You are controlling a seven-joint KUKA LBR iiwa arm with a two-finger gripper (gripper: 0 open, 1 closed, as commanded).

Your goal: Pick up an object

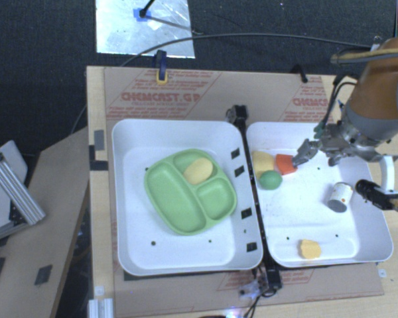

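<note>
Just beside the jaws [308,151] lies an orange object [286,164].

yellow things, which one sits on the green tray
The pale yellow piece in the green tray's upper compartment, left bin. The other two lie loose in the right bin.

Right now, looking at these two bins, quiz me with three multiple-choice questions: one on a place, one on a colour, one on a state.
1. The green divided plate lies in which bin?
A. left bin
B. right bin
C. on the cardboard

2. The ball beside the orange piece is what colour?
A. blue
B. green
C. white

3. The yellow item on the plate is:
A. in a compartment
B. hanging over the rim
C. under the plate

Answers: 1 A, it sits inside the left bin. 2 B, plainly green. 3 A, it rests in the upper compartment.
</note>
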